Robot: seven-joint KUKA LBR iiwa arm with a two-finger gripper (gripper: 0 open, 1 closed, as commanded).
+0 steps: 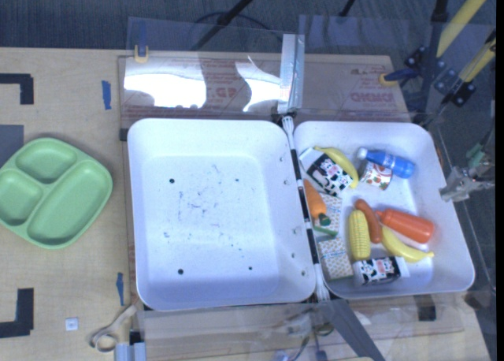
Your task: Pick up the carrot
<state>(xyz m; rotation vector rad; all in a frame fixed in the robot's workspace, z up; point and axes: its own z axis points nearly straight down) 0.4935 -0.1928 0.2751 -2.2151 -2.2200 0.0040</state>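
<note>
Your carrot (315,203) lies just left of the corn (359,233), but you cannot tell how the tool is set.

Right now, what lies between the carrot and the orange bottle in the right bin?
In the camera view, the corn cob lies between the carrot and the orange bottle, with a reddish sausage-like piece beside it.

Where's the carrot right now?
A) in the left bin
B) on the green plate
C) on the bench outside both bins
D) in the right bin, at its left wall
D: the carrot lies in the right bin, along its left wall by the divider between the bins, just below the cow-print carton.
</note>
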